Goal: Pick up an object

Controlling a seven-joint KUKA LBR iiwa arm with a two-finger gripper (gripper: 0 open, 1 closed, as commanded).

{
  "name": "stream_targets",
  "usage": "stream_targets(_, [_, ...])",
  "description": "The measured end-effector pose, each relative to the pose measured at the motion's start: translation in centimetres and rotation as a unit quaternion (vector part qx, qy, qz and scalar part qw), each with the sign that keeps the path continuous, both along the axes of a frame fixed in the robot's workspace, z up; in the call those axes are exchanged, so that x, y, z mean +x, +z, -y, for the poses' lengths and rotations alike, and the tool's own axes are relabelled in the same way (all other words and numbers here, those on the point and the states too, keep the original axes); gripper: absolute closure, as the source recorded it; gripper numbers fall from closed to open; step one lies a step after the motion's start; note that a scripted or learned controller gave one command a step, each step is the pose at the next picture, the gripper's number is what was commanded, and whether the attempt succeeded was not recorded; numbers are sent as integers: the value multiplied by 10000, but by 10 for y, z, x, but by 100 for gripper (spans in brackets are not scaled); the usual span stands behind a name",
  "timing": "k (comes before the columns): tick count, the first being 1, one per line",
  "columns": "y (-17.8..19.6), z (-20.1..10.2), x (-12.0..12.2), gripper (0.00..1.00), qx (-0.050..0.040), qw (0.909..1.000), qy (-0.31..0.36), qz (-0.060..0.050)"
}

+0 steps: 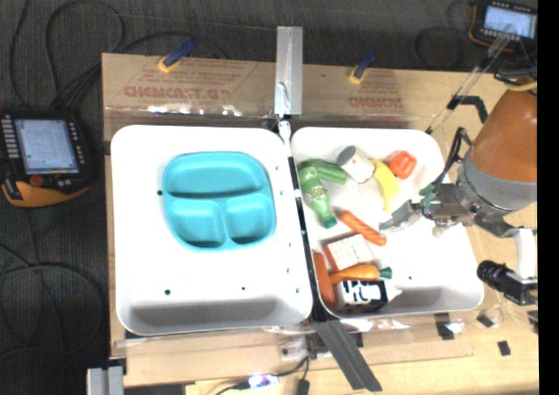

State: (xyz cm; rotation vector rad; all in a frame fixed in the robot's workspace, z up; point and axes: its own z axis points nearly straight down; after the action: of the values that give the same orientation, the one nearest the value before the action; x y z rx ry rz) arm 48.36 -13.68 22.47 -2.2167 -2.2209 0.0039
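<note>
The gripper (pixel 403 214) hangs over the right bin (pixel 437 280) near the carrot (pixel 362 227), holding nothing (how wide it stands, I cannot tell). To pick well, it should drop straight over the carrot's middle, clear of the banana (pixel 385 182).

Arm (pixel 511 157) cut off by right edge past orange band. Gripper (pixel 409 212) small and blurred; finger spacing unreadable. Black-and-white box (pixel 361 294) hides lower part of orange item at right bin (pixel 437 284) front; box print illegible. Cardboard (pixel 175 87) lettering blurred. Handheld screens at left (pixel 39 153) and top right (pixel 507 22) unreadable.
</note>
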Motion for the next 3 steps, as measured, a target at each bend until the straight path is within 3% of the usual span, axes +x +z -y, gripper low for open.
stream_targets(1, [20, 26, 0, 0, -9, 9882, -1532, 1])
stream_targets(2, [-123, -5, 28, 0, -10, 9941, -1076, 101])
stream_targets(3, [-136, -28, 106, 0, -20, 9964, -844, 80])
